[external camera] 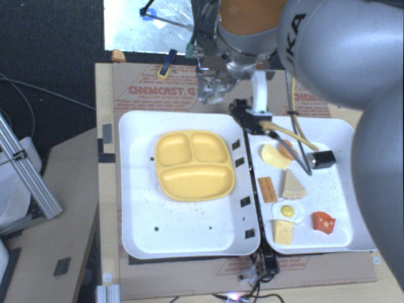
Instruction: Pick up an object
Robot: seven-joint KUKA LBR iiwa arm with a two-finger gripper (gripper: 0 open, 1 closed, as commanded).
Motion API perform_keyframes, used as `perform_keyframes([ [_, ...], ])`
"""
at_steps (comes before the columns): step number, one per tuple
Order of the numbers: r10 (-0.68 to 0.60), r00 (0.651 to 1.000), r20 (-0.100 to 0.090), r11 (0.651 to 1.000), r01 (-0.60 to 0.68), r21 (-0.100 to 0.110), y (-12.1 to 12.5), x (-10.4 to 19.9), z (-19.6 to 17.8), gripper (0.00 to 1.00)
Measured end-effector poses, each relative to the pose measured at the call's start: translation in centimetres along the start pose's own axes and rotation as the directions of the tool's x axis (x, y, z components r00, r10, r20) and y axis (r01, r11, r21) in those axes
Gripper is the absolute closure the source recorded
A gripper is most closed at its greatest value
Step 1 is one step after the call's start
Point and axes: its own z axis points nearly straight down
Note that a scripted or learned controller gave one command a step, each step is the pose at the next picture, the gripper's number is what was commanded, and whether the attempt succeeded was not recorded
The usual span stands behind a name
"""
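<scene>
My gripper (212,91) hangs above the cardboard just behind the back rim of the left bin (136,188), apart from every object. A yellow divided plate (194,165) lies in the left bin. The right bin (344,188) holds several toy foods: a pale yellow oval (275,156), an orange cracker (267,189), a tan wedge (293,185), a fried egg (287,211), a yellow block (283,232) and a red strawberry (323,222). Nothing shows held in the gripper.
The grey arm (341,49) fills the upper right and overhangs the right bin's far side. A blue and yellow tool (167,64) and a small orange piece (117,56) lie on the cardboard behind the bins. A metal frame (25,169) stands at the left.
</scene>
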Motion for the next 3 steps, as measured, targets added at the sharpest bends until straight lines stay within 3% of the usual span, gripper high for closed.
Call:
perform_keyframes([
  [1,-0.002,1.0,-0.002,1.0,0.002,-0.003,-6.5,-3.6,-2.8,1.0],
  [2,-0.014,1.0,0.0,1.0,0.014,0.012,-13.4,2.7,10.5,1.0],
  [3,0.0,1.0,-0.004,1.0,0.0,-0.014,-11.8,-2.8,0.0,1.0],
])
